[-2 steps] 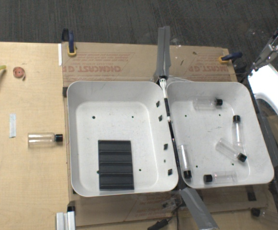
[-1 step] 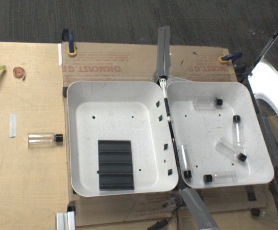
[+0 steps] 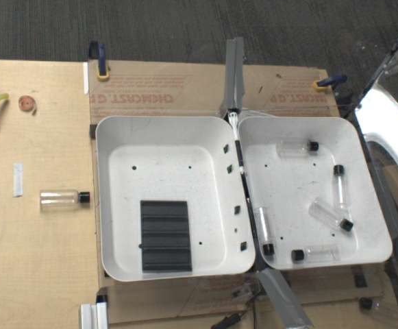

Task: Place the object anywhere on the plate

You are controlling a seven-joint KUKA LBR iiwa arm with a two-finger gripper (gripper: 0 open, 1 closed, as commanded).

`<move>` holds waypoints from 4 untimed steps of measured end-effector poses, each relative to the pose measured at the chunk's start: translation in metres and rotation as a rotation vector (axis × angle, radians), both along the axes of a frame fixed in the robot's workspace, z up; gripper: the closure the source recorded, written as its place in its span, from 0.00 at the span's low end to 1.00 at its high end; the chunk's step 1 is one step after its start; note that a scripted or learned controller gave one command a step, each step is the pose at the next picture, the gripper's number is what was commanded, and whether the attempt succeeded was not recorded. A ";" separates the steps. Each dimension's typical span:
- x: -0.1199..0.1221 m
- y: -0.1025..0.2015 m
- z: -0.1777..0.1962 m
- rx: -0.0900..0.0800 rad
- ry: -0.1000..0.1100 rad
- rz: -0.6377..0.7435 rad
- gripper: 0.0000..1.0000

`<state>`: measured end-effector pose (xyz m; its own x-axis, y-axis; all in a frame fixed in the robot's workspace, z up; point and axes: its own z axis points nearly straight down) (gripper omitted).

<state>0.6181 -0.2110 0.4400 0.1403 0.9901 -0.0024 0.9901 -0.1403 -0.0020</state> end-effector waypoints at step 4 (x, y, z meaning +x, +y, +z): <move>-0.038 0.002 0.000 -0.001 0.001 -0.668 0.00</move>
<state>0.5805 -0.2093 0.4403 0.7233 0.6905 -0.0036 0.6905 -0.7233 -0.0029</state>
